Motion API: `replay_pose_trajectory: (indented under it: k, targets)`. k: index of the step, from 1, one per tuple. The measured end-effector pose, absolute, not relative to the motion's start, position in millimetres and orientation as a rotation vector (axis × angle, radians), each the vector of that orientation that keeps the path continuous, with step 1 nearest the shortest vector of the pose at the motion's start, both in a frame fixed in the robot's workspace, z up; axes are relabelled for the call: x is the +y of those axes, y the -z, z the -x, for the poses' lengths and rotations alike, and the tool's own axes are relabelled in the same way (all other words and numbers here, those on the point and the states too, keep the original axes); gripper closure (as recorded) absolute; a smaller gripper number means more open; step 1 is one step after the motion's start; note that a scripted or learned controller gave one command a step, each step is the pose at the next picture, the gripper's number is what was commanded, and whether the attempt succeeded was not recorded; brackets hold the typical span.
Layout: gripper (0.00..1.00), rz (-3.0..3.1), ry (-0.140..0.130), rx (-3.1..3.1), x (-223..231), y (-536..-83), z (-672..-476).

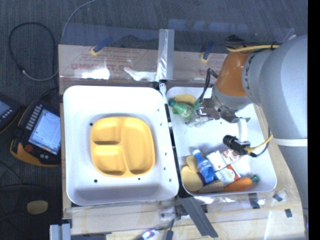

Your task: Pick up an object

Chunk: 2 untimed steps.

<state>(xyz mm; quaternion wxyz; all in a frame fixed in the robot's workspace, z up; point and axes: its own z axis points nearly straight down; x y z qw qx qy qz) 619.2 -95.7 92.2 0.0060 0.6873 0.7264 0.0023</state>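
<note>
- Left bin [75, 134]: white, shallow; holds one yellow tray [121, 145] with three compartments, lying flat near the middle.
- Right bin [267, 171]: white, shallow; holds the loose objects and the working end of the arm.
- Arm [285, 84]: grey, with an orange band [232, 79]; reaches in from the right over the far half of the right bin.
- Gripper [200, 111]: low at the far left part of the right bin, just beside the green bottle; whether it is wide, narrow or holding anything cannot be told, as the tip is too cluttered to read.
- Green bottle [181, 108]: clear green, lying at the far left corner of the right bin, touching or overlapping a yellow object [185, 99] behind it.
- Blue bottle [204, 166]: lying in the near part of the right bin, beside a white carton [223, 165] with red print.
- Carrot [239, 185]: orange, green at its right end, along the near wall.
- Yellow lump [189, 176]: at the near left corner, partly under the blue bottle.
- Black part [235, 144] with a yellow cable: above the middle of the right bin.
- Pendant [40, 131]: on the floor left of the bench, screen lit.
</note>
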Motion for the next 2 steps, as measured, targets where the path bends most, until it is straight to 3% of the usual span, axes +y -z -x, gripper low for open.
replay_pose_trajectory:
  k: [1, 2]
  targets:
    - [0.00, -2.150, -0.007, 2.272, -96, -91, -618.9]
    - [0.00, -2.171, 0.033, 2.301, -102, -89, -661.3]
